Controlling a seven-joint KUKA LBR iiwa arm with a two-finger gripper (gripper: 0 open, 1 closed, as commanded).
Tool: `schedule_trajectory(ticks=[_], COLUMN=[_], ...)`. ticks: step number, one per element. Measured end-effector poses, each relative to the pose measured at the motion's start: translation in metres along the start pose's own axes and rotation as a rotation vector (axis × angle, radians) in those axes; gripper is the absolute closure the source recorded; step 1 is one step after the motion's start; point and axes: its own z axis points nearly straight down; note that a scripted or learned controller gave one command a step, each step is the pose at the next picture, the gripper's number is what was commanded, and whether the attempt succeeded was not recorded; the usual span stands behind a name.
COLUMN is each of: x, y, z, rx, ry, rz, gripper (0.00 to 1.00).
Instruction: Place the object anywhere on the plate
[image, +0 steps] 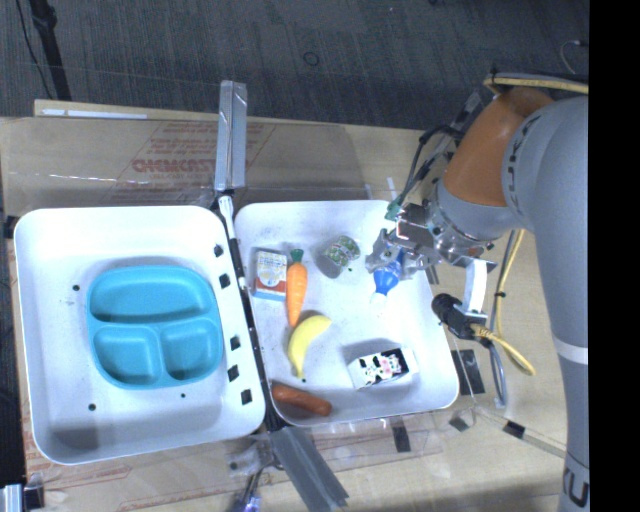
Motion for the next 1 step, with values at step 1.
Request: schedule_trajectory(ticks=[1], x=[0.0752], y=[0.0051], z=[0.0452], rx=[0.002], ry=[-0.001], rz=[-0.145], gripper=[1.0])
